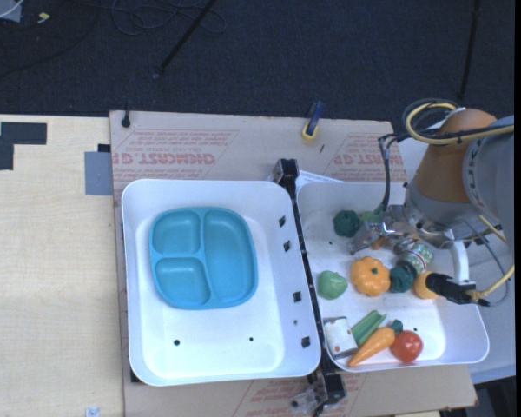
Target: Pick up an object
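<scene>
Two shallow white bins sit side by side on a cardboard sheet that lies on the pale wooden counter. The left bin, in the middle of the frame, holds a blue divided plate lying flat in its upper half. The right bin, at the lower right of the frame, holds the toy food.

The arm comes in from the right edge, its orange band at the upper right, and the gripper hangs low over the upper middle of the right bin. Its metal tips are mixed with wires and clutter, so I cannot tell how far apart the fingers are or whether anything sits between them.

A dark green vegetable lies just to the left of the gripper, close to it but apart as far as can be seen. An orange pumpkin lies just below the gripper, and a small dark teal piece touches the pumpkin's right side. A small can with a label lies just right of and below the gripper. A pale green leafy piece lies to the left of the pumpkin, near the bin's left wall.

Along the bin's lower edge lie a carrot, a green pod just above it, and a red tomato beside the carrot's thick end. A blue and yellow clamp sits at the cardboard's top edge.
</scene>
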You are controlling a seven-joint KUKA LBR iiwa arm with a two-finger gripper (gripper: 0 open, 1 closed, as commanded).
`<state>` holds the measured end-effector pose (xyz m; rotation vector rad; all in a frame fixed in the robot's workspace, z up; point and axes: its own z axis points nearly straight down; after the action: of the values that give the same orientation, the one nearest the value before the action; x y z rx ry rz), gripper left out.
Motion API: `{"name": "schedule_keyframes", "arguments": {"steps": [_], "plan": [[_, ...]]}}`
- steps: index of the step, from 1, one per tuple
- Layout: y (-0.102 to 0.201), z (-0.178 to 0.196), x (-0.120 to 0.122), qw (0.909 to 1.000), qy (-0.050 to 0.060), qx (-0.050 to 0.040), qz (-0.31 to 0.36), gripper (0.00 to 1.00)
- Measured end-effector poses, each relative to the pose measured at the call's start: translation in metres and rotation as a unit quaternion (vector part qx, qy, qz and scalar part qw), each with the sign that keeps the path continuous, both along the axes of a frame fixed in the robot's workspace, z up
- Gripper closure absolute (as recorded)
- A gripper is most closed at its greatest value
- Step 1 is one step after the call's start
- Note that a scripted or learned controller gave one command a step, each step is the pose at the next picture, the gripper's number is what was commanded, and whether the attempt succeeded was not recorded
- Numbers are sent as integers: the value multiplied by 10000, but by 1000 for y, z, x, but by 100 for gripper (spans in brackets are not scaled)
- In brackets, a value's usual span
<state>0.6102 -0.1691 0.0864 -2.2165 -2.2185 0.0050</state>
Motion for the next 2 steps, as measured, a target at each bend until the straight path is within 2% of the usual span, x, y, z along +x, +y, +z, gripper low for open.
{"name": "schedule_keyframes", "arguments": {"steps": [1,2], "plan": [[0,1,0,10000,-13,-2,-7,0],[0,11,0,10000,-7,0,-16,100]]}}
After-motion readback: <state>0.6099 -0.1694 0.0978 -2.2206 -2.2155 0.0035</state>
